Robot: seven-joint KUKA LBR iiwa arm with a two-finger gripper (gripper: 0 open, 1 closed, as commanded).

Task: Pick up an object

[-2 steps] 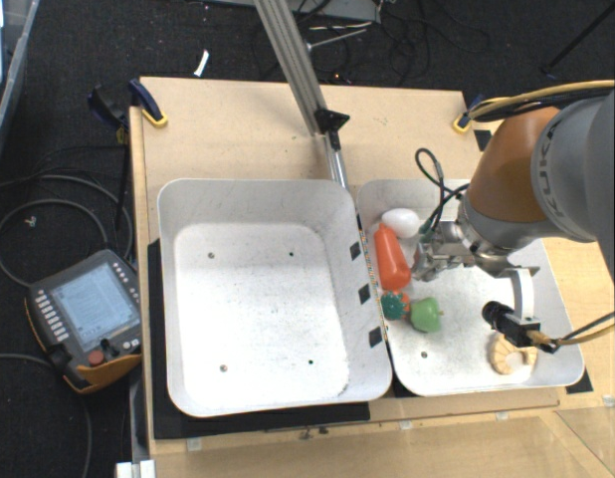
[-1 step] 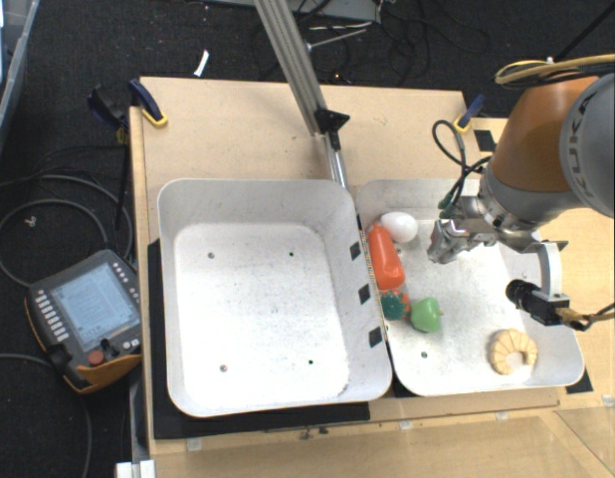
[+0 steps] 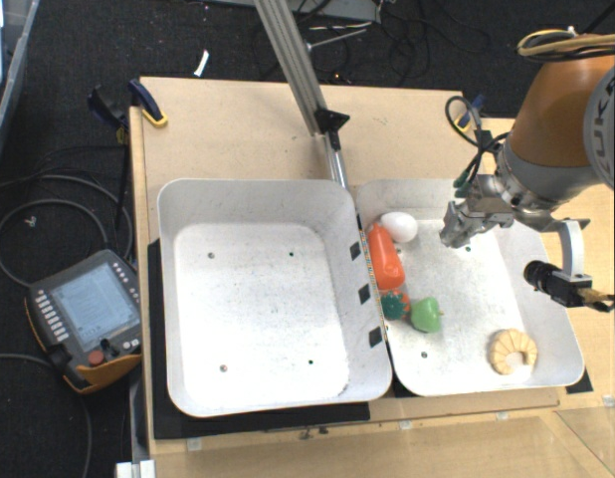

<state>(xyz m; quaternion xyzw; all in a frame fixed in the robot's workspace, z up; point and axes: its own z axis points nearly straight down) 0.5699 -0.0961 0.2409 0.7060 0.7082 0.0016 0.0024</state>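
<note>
1. Nearest the lens: front rims of two shallow white bins, side by side on the surface [image 3: 238, 118], pale wood.
2. Left bin [image 3: 188, 207], larger of the two, showing a speckled white floor.
3. Right bin [image 3: 546, 337], holding four small things, all apart from the tool.
4. One grey arm [image 3: 561, 118] with an orange band, reaching in from the right, over the right bin's upper part.
5. One tool [image 3: 459, 229], hanging low above the bin floor, just right of the white egg; cannot tell whether wide or narrow; nothing seen between its tips.
6. One orange bottle-like piece [image 3: 385, 259], lying along the right bin's left wall.
7. One tan croissant-shaped toy [image 3: 512, 352], near the right bin's front right corner.
8. One white egg [image 3: 399, 227], touching the orange piece's upper end.
9. One green toy [image 3: 425, 315], with a darker teal bit [image 3: 394, 307] beside it, just below the orange piece.
10. Around the surface: dark floor, loose cables, one handheld control pendant [image 3: 84, 317] at the left, one metal strut [image 3: 293, 48] slanting down from the top.
</note>
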